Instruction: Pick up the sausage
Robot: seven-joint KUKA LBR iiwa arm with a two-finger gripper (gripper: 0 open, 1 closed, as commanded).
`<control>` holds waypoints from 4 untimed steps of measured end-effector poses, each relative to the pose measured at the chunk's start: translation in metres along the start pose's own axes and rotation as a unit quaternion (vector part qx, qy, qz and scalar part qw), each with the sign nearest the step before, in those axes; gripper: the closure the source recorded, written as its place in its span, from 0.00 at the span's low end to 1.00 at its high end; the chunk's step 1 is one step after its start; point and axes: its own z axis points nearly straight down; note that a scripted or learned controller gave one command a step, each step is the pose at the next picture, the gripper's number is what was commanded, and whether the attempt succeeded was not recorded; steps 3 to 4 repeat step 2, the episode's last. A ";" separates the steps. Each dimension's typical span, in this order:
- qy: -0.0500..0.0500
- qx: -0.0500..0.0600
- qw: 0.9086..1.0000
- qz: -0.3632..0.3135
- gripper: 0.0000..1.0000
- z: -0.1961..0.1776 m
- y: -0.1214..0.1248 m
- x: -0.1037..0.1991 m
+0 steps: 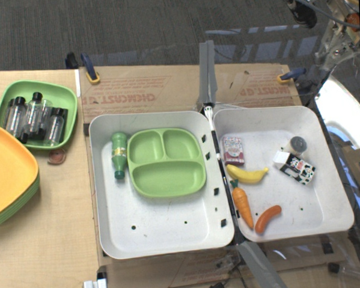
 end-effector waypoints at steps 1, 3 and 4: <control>-0.001 0.000 1.000 0.000 1.00 0.000 -0.022 -0.011; -0.002 0.000 1.000 -0.003 1.00 0.001 0.035 -0.017; -0.002 0.000 1.000 -0.003 1.00 0.001 0.035 -0.017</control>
